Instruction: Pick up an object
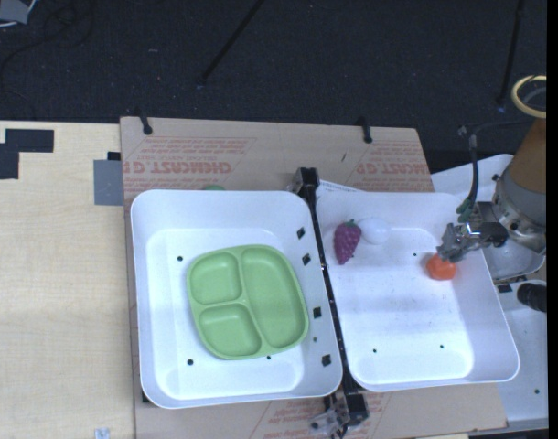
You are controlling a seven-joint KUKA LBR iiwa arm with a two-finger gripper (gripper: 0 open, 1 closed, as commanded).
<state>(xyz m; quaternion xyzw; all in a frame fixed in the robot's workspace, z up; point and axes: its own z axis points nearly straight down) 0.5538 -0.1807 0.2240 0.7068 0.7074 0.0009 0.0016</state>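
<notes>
At the right bin's (pixel 498 355) far edge, the end effector (pixel 455 245), its opening impossible to tell, should settle squarely over the orange ball (pixel 441 268) before closing.

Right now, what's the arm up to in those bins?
The hand is low at the right bin's far right side, just above a small orange object. Whether it has a grip can't be told from here. A purple grape bunch and a small white object lie near that bin's back wall. The left bin holds a green divided plate.
</notes>
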